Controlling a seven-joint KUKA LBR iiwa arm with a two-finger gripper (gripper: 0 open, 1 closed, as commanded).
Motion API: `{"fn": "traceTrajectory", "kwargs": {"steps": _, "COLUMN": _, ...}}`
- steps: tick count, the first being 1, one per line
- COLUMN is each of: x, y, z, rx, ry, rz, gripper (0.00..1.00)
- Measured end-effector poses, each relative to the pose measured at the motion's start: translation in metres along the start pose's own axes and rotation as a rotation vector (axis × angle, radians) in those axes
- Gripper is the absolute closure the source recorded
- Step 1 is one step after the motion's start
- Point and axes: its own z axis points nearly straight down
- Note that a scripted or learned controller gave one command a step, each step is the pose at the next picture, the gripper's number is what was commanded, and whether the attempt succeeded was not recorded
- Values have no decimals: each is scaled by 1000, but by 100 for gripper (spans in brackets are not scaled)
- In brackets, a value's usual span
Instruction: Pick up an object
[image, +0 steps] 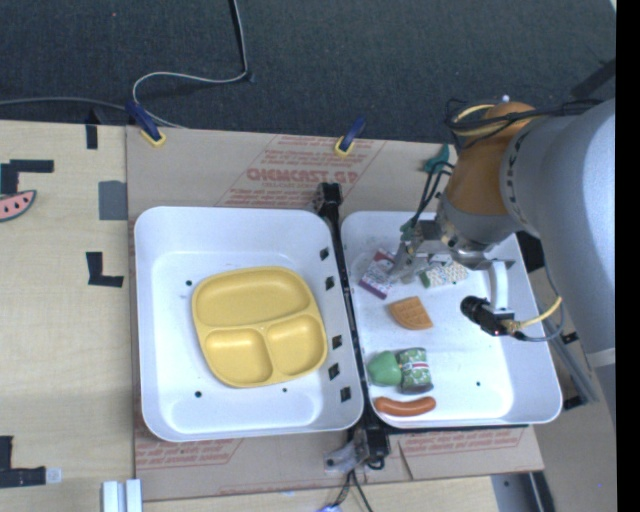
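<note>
My gripper (408, 262) sits low over the upper-left part of the right bin (520, 385), just beside a small flat packet (377, 277) with purple and white print, lying tilted near the bin's left wall; cannot tell the gripper's state from this angle, and cannot tell if it touches the packet. A small pale speckled piece (443, 272) lies just right of the gripper, too blurred to name. Below them an orange-brown wedge (411, 314), matte, like a toast slice, lies flat mid-bin. Further down a green rounded soft-looking lump (383, 368) touches a green-labelled can (416, 370) on its side. At the bin's lower edge a red-orange sausage shape (404, 405), glossy, lies along the wall. Left bin (160, 250), shallow white plastic, holds a yellow divided tray (262, 325), smooth, rounded corners, three compartments, sitting at a slight angle. Both bins rest on brown printed cardboard (280, 170)
</note>
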Motion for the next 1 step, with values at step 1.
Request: {"fn": "traceTrajectory", "kwargs": {"steps": 1, "x": 0, "y": 0, "z": 0, "rx": 0, "ry": 0, "rz": 0, "gripper": 0}}
